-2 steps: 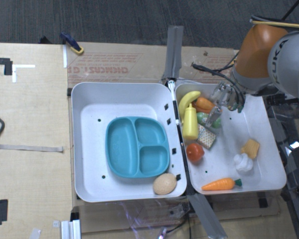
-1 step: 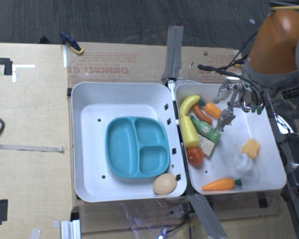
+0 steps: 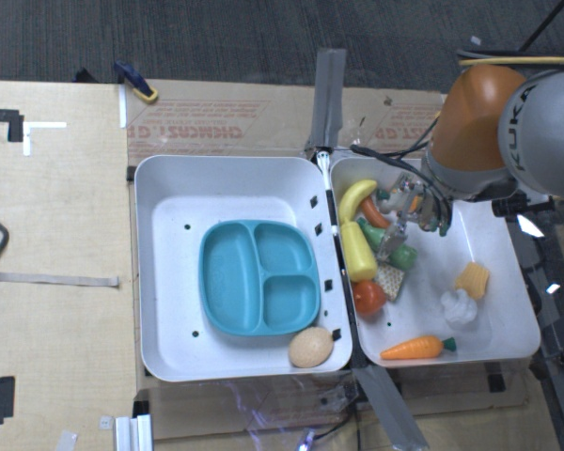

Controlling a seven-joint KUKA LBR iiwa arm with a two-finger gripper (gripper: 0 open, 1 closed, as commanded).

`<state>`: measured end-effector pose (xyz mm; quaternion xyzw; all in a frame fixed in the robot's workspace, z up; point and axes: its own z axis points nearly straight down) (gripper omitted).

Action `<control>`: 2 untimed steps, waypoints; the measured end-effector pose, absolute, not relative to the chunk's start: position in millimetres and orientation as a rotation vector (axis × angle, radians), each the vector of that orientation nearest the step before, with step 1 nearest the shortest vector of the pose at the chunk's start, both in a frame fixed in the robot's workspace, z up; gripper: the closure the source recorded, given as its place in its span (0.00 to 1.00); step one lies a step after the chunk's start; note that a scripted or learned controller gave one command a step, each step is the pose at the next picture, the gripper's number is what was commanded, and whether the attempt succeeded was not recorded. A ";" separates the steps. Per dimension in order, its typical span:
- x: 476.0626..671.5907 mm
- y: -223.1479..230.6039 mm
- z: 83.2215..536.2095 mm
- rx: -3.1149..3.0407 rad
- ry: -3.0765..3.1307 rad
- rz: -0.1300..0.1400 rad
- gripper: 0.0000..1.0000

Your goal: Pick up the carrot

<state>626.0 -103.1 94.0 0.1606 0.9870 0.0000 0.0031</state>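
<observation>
The carrot (image 3: 412, 349) is orange with a green stub at its right end. It lies flat along the near wall of the right bin (image 3: 493, 252). My gripper (image 3: 398, 225) hangs low over a cluster of toy food at the bin's far left, well away from the carrot and up the view from it. Just beneath the gripper are a yellow banana (image 3: 354, 198), a small red-orange piece (image 3: 373, 215) and a green piece (image 3: 401, 256). Nothing can be seen held in it.
A yellow corn-like piece (image 3: 358, 251), a red tomato (image 3: 368, 297), a cheese wedge (image 3: 472, 279) and a white crumpled item (image 3: 458, 307) also lie in the right bin. The left bin (image 3: 164, 280) holds a blue divided plate (image 3: 260, 277) and a beige egg (image 3: 310, 348).
</observation>
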 end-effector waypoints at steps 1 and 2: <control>631.7 -103.5 112.5 0.497 3.077 0.000 1.00; 643.7 -126.3 241.4 0.705 3.056 -0.001 1.00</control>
